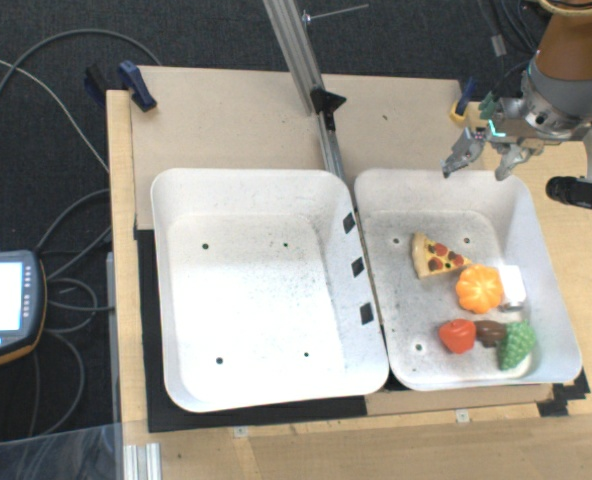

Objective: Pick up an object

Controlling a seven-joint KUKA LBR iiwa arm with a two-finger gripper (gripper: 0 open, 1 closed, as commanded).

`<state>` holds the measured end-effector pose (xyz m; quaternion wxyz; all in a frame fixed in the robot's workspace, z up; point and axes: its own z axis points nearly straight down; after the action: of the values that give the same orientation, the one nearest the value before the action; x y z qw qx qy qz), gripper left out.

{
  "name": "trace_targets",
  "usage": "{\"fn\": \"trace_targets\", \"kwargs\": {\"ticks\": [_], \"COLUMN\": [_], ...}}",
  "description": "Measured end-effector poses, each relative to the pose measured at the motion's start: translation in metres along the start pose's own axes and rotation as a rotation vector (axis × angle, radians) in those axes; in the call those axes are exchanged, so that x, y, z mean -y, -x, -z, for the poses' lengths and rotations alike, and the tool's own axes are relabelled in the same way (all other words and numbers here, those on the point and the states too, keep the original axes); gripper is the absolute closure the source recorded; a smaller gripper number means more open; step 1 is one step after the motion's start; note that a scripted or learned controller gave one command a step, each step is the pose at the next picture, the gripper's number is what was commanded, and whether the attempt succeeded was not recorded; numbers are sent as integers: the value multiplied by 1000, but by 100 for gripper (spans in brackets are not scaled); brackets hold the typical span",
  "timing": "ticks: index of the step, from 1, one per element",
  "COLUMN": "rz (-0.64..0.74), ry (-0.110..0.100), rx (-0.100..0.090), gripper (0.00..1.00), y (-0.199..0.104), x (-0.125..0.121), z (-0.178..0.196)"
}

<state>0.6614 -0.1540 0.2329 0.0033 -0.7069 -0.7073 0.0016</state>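
1. The gripper (pixel 479 160) is hanging above the far rim of the right bin (pixel 416 193), its two fingers spread apart with nothing between them.
2. The things to pick from are all sitting in the right bin, crowded toward its near right corner: a pizza slice (pixel 436 256) is lying nearest the middle, an orange pumpkin (pixel 479 288) is resting just beside it, and a white block (pixel 511 286) is pressing against the right wall.
3. Along the near edge, a red tomato (pixel 457 336), a small brown piece (pixel 491 332) and a green broccoli (pixel 517 347) are huddling together, touching or nearly so.
4. The left bin (pixel 176 208) is lying beside it, across the shared middle edge.
5. The gripper is standing well apart from every piece, so I judge the pick as not yet begun.
6. Risk: the crowding is leaving little room for the fingers, so a descent may be landing on two pieces at once and pushing them aside.
7. Risk: the pumpkin and tomato are round, so they may be rolling or squeezing out as the fingers close.
8. Risk: pieces against the right wall are giving a finger poor clearance, and it may be striking the rim.
9. The pizza slice, lying flat and more alone, looks the safer target, though thin to catch.
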Motion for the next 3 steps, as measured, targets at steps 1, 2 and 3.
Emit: {"fn": "trace_targets", "kwargs": {"ticks": [1, 2, 3], "rz": [1, 0, 0], "ry": [4, 0, -1], "rx": [2, 1, 0], "gripper": [0, 0, 0], "y": [0, -3, -9], "x": [-1, 8, 18], "z": [3, -45, -102]}}
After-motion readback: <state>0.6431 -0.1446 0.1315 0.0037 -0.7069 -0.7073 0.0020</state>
